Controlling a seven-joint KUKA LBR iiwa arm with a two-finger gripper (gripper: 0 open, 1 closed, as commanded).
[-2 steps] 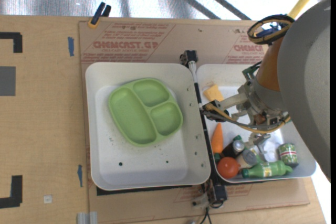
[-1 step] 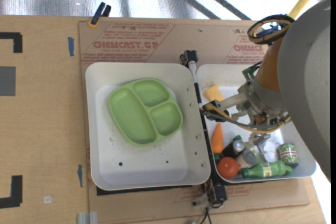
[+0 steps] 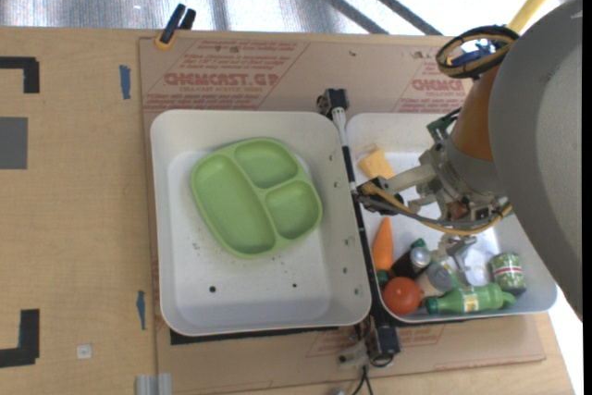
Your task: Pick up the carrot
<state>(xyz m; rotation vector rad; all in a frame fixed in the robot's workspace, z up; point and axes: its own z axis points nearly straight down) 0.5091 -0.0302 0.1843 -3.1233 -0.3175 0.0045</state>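
Note:
The orange carrot (image 3: 382,242) lies in the right bin (image 3: 541,296) along its left wall, pointing toward the front. My gripper (image 3: 442,250) hangs low over the middle of that bin, a short way to the right of the carrot and apart from it. The grey arm with its orange band hides much of the bin's right and back.
A red tomato (image 3: 402,294), a green bottle (image 3: 472,299), a green can (image 3: 507,271), a dark item (image 3: 407,262) and a yellow wedge (image 3: 375,164) crowd the right bin. The left bin (image 3: 176,291) holds a green divided plate (image 3: 254,195).

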